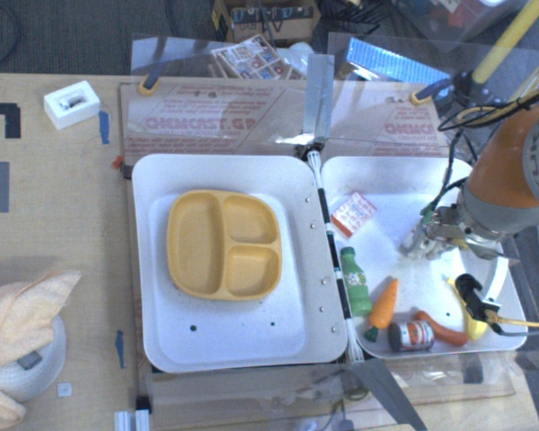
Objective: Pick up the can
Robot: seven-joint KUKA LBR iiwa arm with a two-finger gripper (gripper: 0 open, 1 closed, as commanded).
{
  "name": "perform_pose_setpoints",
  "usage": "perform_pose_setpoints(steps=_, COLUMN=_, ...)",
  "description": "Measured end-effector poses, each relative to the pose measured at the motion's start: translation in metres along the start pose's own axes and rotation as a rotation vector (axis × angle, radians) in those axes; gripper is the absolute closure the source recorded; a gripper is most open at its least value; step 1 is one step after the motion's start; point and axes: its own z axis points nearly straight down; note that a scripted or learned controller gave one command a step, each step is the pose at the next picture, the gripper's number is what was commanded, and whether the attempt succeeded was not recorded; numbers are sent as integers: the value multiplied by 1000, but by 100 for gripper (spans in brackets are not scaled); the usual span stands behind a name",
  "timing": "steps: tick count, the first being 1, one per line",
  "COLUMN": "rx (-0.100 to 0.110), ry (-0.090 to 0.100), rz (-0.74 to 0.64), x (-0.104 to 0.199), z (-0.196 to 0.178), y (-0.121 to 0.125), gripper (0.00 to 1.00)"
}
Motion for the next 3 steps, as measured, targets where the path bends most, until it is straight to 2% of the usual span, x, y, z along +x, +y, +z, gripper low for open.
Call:
perform_pose_setpoints(steps=1, rx=16, ry=5, rz=-255, x=10, z=-49, y=-61, gripper=100)
perform_pose_setpoints(steps=2, rx=12, ry=2, rz=-152, x=-69, z=-148, y=-67, gripper=100)
perform_pose_setpoints(steps=3, rx=8, ry=1, rz=-374, x=-54, z=-108, y=-11, gripper=100)
